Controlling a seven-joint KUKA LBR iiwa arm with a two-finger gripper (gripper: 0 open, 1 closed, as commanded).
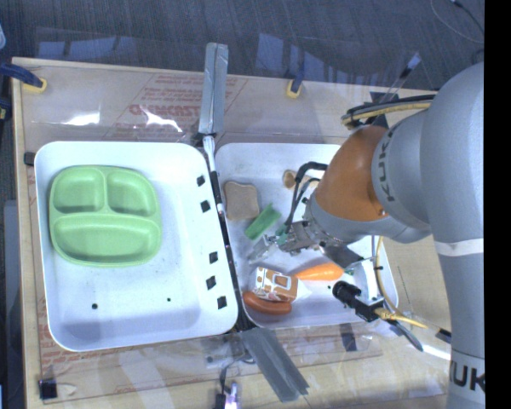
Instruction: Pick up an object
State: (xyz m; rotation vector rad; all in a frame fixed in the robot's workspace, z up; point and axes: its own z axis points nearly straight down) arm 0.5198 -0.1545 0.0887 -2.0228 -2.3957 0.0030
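— Where is the gripper [277, 240] sitting?

— It is hanging low in the right bin [238, 162], near the middle. The arm [409, 177] is reaching in from the right and covering that bin's right part.

— Is it holding anything?

— I am not seeing anything held. Whether it is open or closed I cannot tell, because the metal parts are blurring together there.

— What is lying closest to it?

— A green block [261, 223] is lying tilted just up-left of it. The block's lower end is touching the gripper or sitting just beside it, and I cannot tell which. A carrot [320, 272] is lying just below-right of the gripper, running left to right.

— And the rest of that bin?

— A tan slab [241, 200] is resting up-left of the block, near the bin's left wall. A small brown round thing [288, 178] is sitting near the far wall, apart from the others. An orange-and-white packet [275, 283] is lying below the gripper, with the carrot's left end close to it. The packet is overlapping a brown dish [264, 303] at the near edge.

— What is the left bin [119, 322] holding?

— A green plate [105, 214] with three compartments is lying flat in its far-left part, well apart from everything in the right bin.
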